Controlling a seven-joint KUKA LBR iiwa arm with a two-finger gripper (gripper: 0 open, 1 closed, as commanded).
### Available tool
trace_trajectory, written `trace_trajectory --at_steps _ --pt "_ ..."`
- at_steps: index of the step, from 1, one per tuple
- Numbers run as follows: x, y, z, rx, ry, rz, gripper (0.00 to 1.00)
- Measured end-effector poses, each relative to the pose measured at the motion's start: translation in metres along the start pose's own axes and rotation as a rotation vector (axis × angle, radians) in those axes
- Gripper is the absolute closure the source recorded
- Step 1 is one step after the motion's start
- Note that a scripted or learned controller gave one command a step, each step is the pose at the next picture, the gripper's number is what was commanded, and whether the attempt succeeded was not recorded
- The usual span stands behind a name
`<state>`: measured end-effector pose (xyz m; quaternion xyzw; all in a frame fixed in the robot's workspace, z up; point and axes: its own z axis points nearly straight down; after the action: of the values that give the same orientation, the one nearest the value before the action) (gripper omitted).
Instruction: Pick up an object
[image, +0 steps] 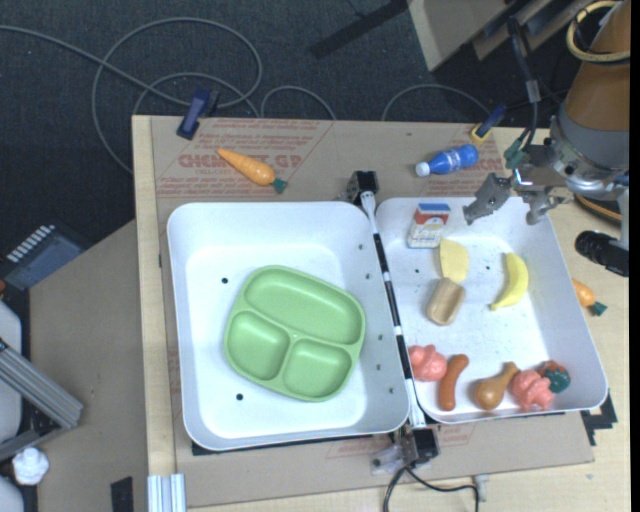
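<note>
One gripper (513, 198) hangs with fingers spread wide, holding nothing, above the far edge of the right bin (575, 330). Nearest item, a banana (511, 281), lies just nearward of it inside that bin, long axis running roughly far-to-near.

Item count, bench and bins

Two white bins (200, 240) are seen; one green tray (293, 332), one banana (512, 281), two carrots (248, 166), one blue bottle (448, 160), one sausage (452, 381) and one drumstick (495, 387) are counted
</note>
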<state>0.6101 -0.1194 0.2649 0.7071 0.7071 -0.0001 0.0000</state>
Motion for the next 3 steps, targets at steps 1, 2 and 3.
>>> trace_trajectory --at_steps 1,2,3 --pt "-0.01 0.004 0.08 0.003 0.001 0.001 0.0" --pt "-0.011 0.009 0.181 0.002 0.001 0.0 0.0" --pt "0.015 -0.032 0.181 0.002 0.001 0.0 0.0"
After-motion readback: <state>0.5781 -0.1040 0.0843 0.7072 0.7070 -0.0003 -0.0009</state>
